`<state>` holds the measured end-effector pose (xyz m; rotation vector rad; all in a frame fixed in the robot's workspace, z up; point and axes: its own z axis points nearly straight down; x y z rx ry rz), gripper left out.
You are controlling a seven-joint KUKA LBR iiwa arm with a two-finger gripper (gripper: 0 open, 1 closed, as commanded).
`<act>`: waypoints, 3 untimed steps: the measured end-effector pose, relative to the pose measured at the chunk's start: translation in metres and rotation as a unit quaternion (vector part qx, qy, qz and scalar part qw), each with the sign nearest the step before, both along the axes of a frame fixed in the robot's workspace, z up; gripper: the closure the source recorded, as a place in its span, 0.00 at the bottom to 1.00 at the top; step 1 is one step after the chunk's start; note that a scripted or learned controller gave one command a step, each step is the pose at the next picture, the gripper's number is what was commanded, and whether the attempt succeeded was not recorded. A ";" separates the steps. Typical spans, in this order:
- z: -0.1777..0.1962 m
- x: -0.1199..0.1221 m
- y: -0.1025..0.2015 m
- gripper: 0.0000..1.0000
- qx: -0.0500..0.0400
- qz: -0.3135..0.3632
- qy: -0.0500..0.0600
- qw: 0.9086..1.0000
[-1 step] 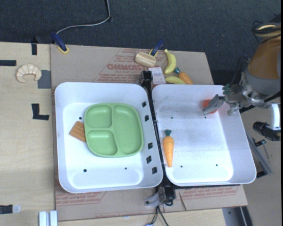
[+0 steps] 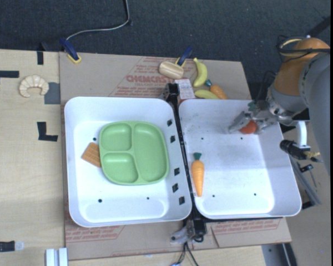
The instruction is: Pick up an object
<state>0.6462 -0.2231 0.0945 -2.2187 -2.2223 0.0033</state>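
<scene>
My gripper point(image 2: 245, 125) is low over the upper middle of the right bin point(image 2: 277, 204), reaching in from the right. A small red-orange object point(image 2: 248, 128) shows between its grey fingers point(image 2: 236, 126), close to the bin floor. An orange toy carrot point(image 2: 197, 174) with a green top lies by the right bin's left wall, well apart from the gripper. In the left bin point(image 2: 77, 204) a green three-part plate point(image 2: 134, 152) rests on the floor, with a brown flat piece point(image 2: 91, 154) tucked at its left edge.
Behind the bins on the cardboard lie a tan bread roll point(image 2: 170, 68), yellow bananas point(image 2: 200, 73), an orange piece point(image 2: 216, 91) and a small box point(image 2: 184, 88). A croissant point(image 2: 35, 85) sits on the bench at far left. Blue clamps point(image 2: 70, 50) hold the cardboard.
</scene>
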 end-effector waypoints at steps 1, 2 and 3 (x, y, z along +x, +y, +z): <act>-0.008 0.023 0.016 0.00 -0.001 0.000 -0.003 1.000; 0.003 0.024 0.015 1.00 -0.003 0.001 -0.005 1.000; 0.042 0.023 0.081 1.00 0.000 0.000 -0.001 1.000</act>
